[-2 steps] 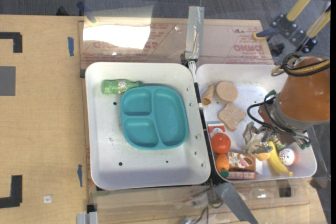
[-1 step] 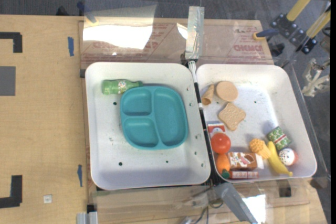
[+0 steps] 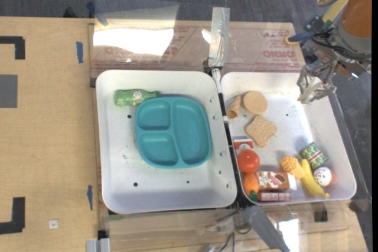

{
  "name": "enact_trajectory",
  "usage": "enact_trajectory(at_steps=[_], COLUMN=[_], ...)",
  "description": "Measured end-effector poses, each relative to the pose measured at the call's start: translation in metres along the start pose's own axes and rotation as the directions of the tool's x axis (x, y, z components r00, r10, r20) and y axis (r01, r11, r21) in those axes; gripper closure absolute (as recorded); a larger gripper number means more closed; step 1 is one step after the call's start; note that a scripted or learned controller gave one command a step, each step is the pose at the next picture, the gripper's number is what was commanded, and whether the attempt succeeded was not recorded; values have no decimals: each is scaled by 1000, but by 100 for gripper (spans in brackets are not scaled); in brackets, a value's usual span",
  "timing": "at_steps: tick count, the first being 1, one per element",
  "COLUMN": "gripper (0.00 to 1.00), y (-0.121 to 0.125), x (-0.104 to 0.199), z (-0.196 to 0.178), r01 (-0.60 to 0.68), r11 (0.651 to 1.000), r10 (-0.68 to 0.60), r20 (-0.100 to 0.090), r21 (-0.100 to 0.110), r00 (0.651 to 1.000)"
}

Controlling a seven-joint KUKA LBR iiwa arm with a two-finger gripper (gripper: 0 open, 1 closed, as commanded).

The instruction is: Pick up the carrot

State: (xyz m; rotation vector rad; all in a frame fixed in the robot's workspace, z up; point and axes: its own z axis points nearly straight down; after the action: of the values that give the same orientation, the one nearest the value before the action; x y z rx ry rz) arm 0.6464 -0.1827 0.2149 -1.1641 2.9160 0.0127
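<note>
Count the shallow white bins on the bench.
2. One shallow white bin sits on the left, holding a teal divided plastic tray; the other white bin sits beside it on the right, holding toy food.

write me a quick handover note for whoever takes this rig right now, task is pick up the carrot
Gripper: over the far right corner of the right bin, nothing seen between its fingers.
Carrot: orange piece at the right bin's near left corner, just below the tomato and beside the small carton.
Done: no pick yet.
Left: cross the bin to the carrot, descend, grasp, lift.
</note>
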Motion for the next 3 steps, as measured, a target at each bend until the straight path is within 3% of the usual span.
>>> enact_trajectory(at_steps=[1,2,3], gripper=[100,100,0], y=[-44,13,9], x=[11,-41,-39], z=[-89,-4,-9], r01=[408,489,483], r11=[913,872,876], r10=[-408,-489,-483], r20=[-1,0,-2], r21=[17,-1,8], r00=[913,872,876])
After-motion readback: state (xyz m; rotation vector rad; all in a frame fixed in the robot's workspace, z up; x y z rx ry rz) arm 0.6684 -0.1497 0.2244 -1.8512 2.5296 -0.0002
